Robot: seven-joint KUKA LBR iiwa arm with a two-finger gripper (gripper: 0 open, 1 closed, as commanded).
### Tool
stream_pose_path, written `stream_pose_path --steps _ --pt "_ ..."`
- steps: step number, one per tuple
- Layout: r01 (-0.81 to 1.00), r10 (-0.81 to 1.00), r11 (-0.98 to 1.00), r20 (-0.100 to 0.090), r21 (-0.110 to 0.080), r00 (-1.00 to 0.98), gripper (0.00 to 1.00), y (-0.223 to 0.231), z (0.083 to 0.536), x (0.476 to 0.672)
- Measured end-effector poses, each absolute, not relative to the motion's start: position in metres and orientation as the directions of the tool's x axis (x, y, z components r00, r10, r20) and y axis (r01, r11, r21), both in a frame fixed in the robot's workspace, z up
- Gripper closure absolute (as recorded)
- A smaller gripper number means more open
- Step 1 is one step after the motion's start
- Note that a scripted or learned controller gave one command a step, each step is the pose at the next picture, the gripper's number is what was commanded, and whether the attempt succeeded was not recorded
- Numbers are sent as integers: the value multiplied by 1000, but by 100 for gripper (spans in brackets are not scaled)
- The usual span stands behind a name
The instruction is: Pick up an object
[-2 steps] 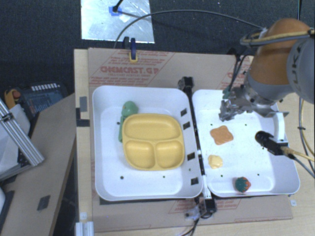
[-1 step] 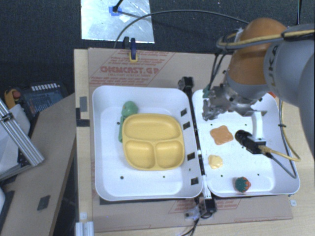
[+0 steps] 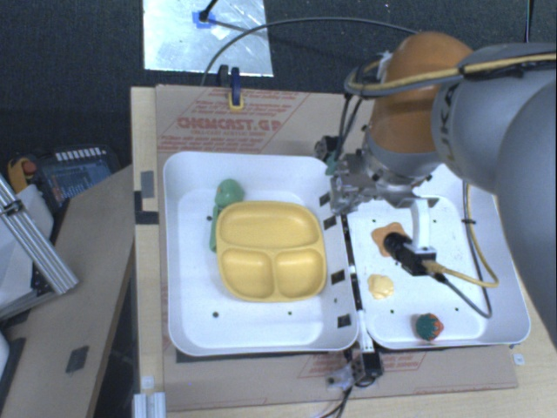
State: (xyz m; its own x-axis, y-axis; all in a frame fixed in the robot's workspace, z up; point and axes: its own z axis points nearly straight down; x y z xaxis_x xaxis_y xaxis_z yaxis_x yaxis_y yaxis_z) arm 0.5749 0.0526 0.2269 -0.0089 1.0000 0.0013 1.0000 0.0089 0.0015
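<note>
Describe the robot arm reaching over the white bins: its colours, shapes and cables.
The arm's large rounded grey link has a smooth casing. Above the wrist sits a bulbous orange band. A yellowish cable runs along the grey link, and thin dark cables hang beside the orange part. The end effector below is a compact cluster of dark and silvery metal parts.

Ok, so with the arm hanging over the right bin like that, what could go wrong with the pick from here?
The orange piece lies partly hidden under the arm, near the wall between the bins; a descent might clip that wall or miss. The pale yellow lump and green-and-red ball look small and rounded and may slip away. The green object is tucked against the yellow tray, leaving little room.
</note>
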Motion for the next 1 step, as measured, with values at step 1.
stream_pose_path --steps 1 --pt "1000 1000 10 3 3 -10 100 106 236 583"
